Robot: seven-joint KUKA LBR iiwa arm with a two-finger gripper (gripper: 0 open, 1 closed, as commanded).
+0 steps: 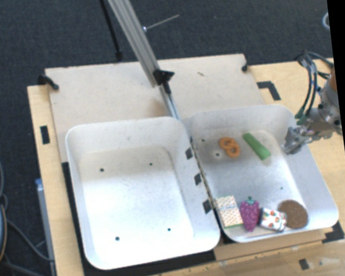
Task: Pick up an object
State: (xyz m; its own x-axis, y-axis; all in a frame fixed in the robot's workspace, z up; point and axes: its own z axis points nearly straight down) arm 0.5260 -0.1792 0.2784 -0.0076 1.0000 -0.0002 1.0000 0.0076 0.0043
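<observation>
a robot gripper (291, 140) hangs over the right rim of the right bin (302, 174); whether it is open or closed cannot be told from above, and nothing shows in its grasp. in that bin, an orange ring toy (228, 147) and a green stick (256, 146) lie near the back, while a patterned box (228, 212), purple grapes (250, 214), a small printed packet (273, 219) and a brown disc (293, 213) line the front wall.
</observation>
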